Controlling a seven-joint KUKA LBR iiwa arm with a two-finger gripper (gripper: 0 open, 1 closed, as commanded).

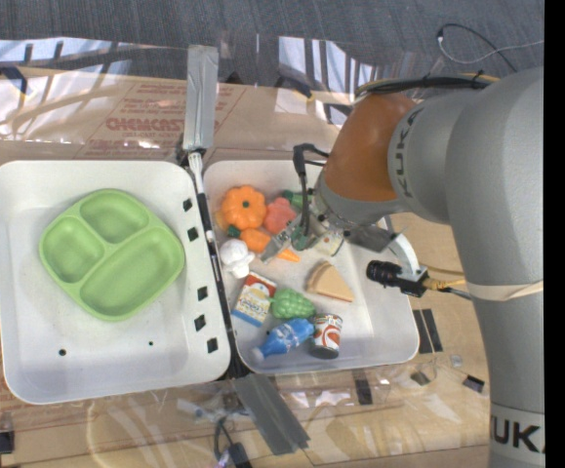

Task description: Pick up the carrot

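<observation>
Carrot (287, 254) pickup looks to us only just at the grasp stage: the small orange piece lies in the right bin (399, 344), just beside the orange pumpkin (243, 206) and the red item (280, 214), and the gripper (295, 243) sits low over that same cluster, its dark tips touching or nearly touching the carrot. We judge the reach done, while the closing, the lift and the clearing of the bin remain. We cannot tell whether the claw is spread or pressed together, since the wrist and the orange-banded arm (380, 154) cover most of it. We also cannot make out how much of the carrot lies under the tips, or whether the green scrap beside it belongs to it. The green divided plate (111, 252) rests in the left bin (19, 359), well apart from the work.
</observation>
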